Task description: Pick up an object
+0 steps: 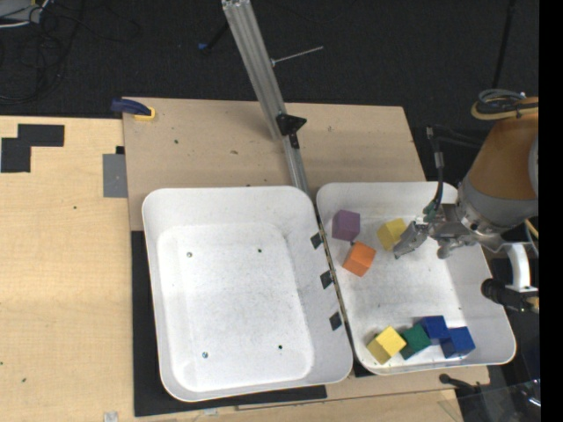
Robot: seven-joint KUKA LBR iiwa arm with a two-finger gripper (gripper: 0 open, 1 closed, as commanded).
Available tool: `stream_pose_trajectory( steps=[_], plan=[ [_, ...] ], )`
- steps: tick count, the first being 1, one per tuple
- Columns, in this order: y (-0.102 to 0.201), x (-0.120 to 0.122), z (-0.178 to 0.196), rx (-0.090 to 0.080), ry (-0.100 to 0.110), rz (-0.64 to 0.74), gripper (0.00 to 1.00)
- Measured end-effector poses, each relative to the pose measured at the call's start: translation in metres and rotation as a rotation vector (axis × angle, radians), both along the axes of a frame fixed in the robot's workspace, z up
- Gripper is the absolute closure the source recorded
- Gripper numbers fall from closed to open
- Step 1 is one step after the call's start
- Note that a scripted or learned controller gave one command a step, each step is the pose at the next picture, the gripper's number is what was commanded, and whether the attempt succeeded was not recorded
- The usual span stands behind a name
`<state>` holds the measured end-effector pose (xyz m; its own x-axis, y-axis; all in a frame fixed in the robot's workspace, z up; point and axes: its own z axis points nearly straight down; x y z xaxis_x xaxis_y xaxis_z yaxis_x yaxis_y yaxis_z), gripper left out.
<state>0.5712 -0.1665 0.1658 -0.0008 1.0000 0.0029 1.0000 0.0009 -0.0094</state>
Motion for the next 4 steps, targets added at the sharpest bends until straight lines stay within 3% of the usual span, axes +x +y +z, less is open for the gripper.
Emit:
stream_pose_trajectory(
  steps=[2,3,4],
  plan=[
    [-0.005,-0.002,-0.075,-0.002,-0.008,-0.003,0.0],
    [-0.006,-0.002,-0.064,-0.001,-0.008,-0.009,1.0],
    [-0.004,-0.001,-0.001,-0.003,-0.012,0.0,1.0]
  ],
)
